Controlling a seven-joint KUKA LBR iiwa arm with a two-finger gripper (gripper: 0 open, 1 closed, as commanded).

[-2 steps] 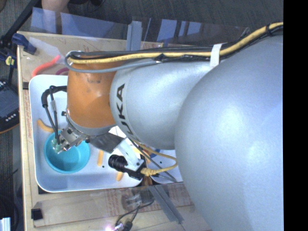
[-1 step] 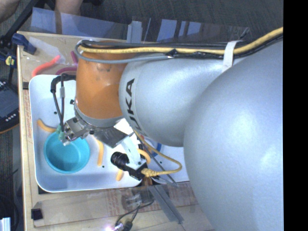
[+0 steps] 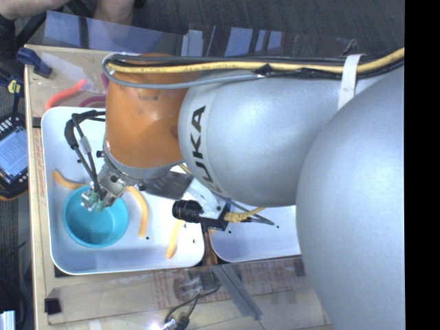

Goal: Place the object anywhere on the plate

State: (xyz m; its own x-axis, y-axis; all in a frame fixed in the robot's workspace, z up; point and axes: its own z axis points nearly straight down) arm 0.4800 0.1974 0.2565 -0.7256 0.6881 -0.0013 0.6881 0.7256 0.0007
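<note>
Arm hides most of bin behind blue plate

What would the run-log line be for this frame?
arm: reaching into left bin | hand: above blue plate | yellow strips: on bin floor beside plate | grip: cannot tell | placement: unconfirmed

Black capital letters run sideways along the big grey robot arm, just past its orange band: "UKA" reads clearly, the maker's name with its first letter cut off from sight. That is the one legible marking here; the small dark device at the left edge shows a bluish face too blurred to read.
</note>
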